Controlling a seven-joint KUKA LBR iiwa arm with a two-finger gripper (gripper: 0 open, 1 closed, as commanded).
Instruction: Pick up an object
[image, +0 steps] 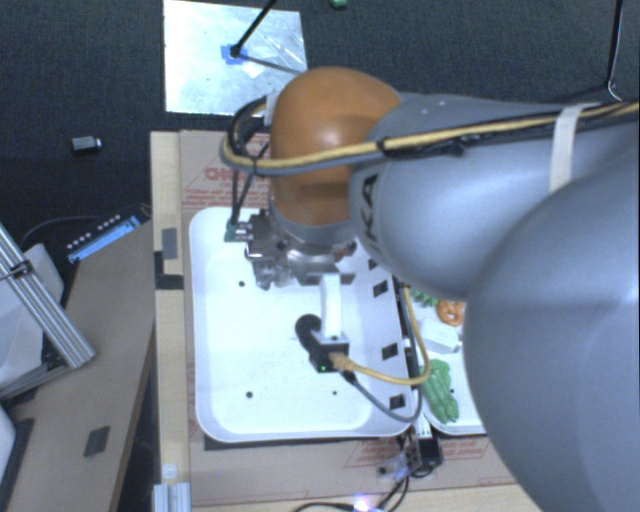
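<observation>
Arm (480, 200) comes in from the right, grey body w/ orange band (325, 150) above the wrist, covering most of the right bin and hanging over the back half of the left bin (215, 330). Gripper (300, 262) sits under the orange band, over the left bin's back edge area; can't tell its state, hidden by the wrist from this angle. Nothing seen held. Black connector (318, 345) w/ yellow cable (395, 375) hangs from the wrist over the left bin's middle, cable running toward the divider btw the bins.

Candidate objs are in the right bin (455, 425), small strip of it visible: green leafy toy item (440, 390) near the front-left corner, just beside the divider; orange round-ish item (451, 312) further back along the same left edge. Both partly hidden by the arm, can't ID more exactly. Both well apart from the gripper.
</observation>
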